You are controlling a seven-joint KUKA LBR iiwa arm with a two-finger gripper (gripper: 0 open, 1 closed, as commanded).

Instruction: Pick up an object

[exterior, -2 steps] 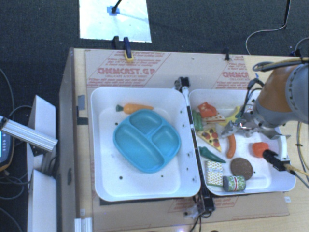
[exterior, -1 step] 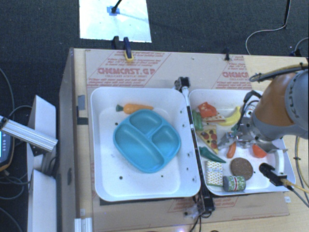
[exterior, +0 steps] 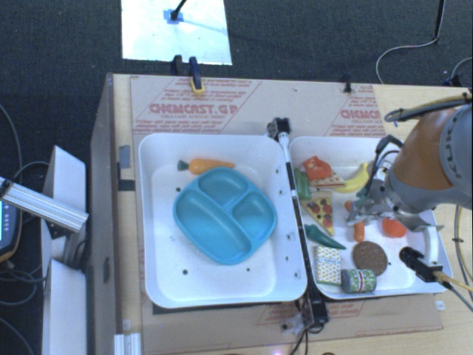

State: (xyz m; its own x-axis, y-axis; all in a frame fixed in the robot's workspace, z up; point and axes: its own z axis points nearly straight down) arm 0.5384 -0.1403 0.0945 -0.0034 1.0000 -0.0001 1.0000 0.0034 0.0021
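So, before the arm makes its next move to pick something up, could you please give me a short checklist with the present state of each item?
1. Gripper is over the right bin, where the toys are: ok.
2. A target lies right beside the gripper: ok, a small orange piece just below it and a red-orange piece to its right.
3. Something is already held between the fingers: cannot tell, the wrist hides them.
4. Neighbours leave room around the target: not ok, the pizza slice, brown disc and banana crowd it.
5. Left bin items, the blue plate and the carrot, lie apart from the arm: ok.
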